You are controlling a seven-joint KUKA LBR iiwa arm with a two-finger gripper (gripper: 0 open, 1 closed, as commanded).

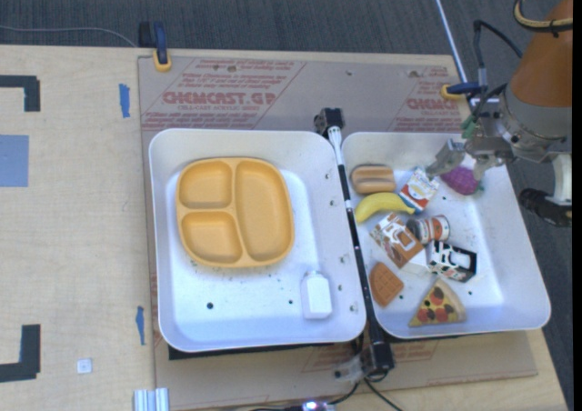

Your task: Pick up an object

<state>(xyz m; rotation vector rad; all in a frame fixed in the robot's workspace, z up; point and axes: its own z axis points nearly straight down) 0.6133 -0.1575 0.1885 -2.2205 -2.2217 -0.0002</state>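
The right bin (518, 245) holds several toy foods: a hot dog (371, 178), a banana (382, 206), a purple piece (462, 181), a small can (429, 229), a cracker (386, 285), a pizza slice (437, 306), a black-and-white toy (449, 260) and small cartons (419, 188). My gripper (469, 164) hangs at the bin's far right, just above the purple piece. Its fingers stand apart on either side of that piece and hold nothing.
The left bin (173, 309) carries a yellow divided plate (235, 211) and a small white block (316, 295). A black clamp (329, 120) sits at the far end of the seam between the bins. Cables trail by the arm at the right.
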